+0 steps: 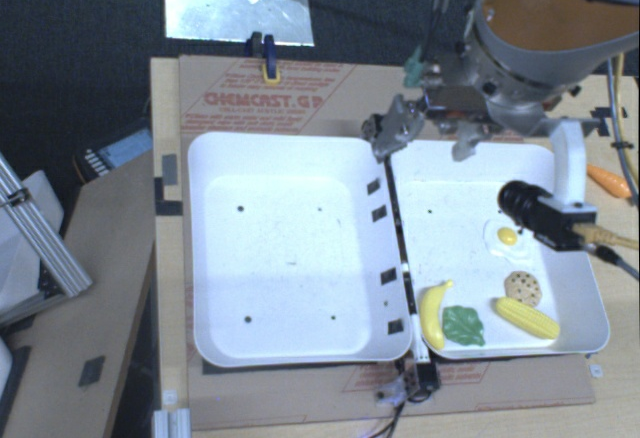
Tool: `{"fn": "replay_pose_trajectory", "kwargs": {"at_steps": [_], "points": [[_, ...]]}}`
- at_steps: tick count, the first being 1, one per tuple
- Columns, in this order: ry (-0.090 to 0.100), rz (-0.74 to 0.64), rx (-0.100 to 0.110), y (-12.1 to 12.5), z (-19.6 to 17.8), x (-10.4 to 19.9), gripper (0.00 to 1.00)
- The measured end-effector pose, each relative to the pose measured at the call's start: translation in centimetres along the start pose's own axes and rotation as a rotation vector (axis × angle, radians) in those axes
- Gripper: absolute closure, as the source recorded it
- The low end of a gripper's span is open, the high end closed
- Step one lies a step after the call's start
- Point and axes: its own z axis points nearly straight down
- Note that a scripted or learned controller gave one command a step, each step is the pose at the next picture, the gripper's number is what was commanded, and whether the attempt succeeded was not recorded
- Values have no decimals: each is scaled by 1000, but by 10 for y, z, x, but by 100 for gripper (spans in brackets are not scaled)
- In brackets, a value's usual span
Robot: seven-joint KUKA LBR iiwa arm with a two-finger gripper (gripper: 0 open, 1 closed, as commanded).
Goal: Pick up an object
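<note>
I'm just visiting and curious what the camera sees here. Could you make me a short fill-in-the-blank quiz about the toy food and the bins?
1. The banana, the green leaf, the corn cob, the cookie and the fried egg all lie in the ____ bin.
2. The green leaf lies right beside the ____.
3. The cookie lies between the fried egg and the ____.

Missing words: right; banana; corn cob
</note>
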Motion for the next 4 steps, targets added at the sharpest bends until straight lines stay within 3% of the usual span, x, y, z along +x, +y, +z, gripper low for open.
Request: {"fn": "replay_pose_trajectory", "kwargs": {"at_steps": [1,2,3,4], "points": [[-4,7,8,0,-6,-5,100],[-9,18,28,-5,178,-51,100],[-4,12,10,-2,159,-48,100],[-6,13,23,-6,255,-29,100]]}}
